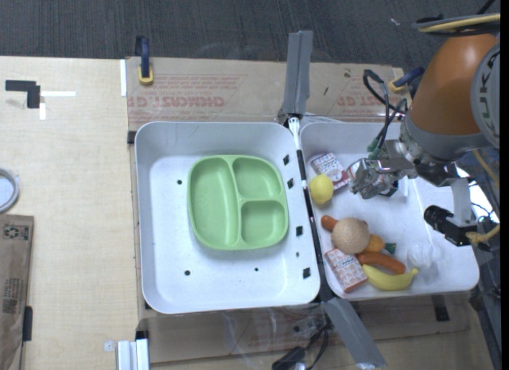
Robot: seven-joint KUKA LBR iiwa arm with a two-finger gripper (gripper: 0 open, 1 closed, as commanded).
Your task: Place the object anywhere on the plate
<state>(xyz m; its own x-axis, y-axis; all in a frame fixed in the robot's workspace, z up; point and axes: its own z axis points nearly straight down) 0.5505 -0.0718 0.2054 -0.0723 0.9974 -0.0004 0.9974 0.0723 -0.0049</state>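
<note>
Plate (238, 201): one, light green, three compartments, lying flat in the left bin (159, 225), nothing on it.
Bins: two, white, shallow, side by side; the right bin (457, 269) carries the loose things.
Lemon (320, 189): one, against the right bin's left wall.
Snack packets: two, one (329, 169) just behind the lemon, one (346, 270) at the front.
Brown round fruit (350, 235): one, mid-bin.
Carrot pieces: two, orange, one (382, 262) just above the banana.
Banana (390, 278): one, front of bin.
Hand (374, 179): low over the right bin's back half; open or closed, cannot tell.
Tabletop (64, 146): pale wood, cardboard sheet (215, 90) behind the bins.
Floor (199, 2): dark grey carpet.
</note>
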